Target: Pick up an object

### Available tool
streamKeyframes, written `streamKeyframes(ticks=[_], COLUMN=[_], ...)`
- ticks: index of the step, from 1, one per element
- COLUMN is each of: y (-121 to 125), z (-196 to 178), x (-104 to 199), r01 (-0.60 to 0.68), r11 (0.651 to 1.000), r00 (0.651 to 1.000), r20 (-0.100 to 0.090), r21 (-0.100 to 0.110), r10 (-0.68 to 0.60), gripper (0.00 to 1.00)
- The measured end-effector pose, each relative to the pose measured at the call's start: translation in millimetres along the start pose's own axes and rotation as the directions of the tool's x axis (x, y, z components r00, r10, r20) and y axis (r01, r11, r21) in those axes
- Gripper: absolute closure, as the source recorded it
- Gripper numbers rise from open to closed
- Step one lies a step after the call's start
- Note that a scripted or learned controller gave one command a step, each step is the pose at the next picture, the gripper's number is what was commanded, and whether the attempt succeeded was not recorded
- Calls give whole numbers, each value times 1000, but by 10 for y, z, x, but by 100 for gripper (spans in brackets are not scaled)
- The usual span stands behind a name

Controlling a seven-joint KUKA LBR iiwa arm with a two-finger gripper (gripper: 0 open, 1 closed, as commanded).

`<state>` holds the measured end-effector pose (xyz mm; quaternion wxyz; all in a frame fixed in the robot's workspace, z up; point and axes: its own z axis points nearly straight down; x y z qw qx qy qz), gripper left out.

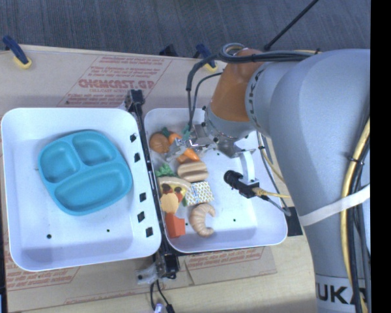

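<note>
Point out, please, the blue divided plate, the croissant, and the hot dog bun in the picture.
blue divided plate [85, 171], camera view, on the ridge between its compartments.
croissant [202, 218], camera view, on the middle of its curved body.
hot dog bun [193, 171], camera view, on its top side.

Single fixed camera, mounted above bench, looking down at a slant. Two shallow white plastic bins [26, 253] framed side by side; grey arm [313, 129] entering from 3 o'clock.
</note>
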<state>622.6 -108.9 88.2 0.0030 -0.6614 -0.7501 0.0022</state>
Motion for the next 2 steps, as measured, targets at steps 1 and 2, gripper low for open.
streamKeyframes(ticks=[1, 2], y=[-7, 316], z=[-58, -1006], x=[-2, 473], r01=[5, 129], r11=[1000, 992], r00=[1000, 992], r20=[-1, 1], r21=[8, -1], r10=[-5, -129], gripper=[100, 100])
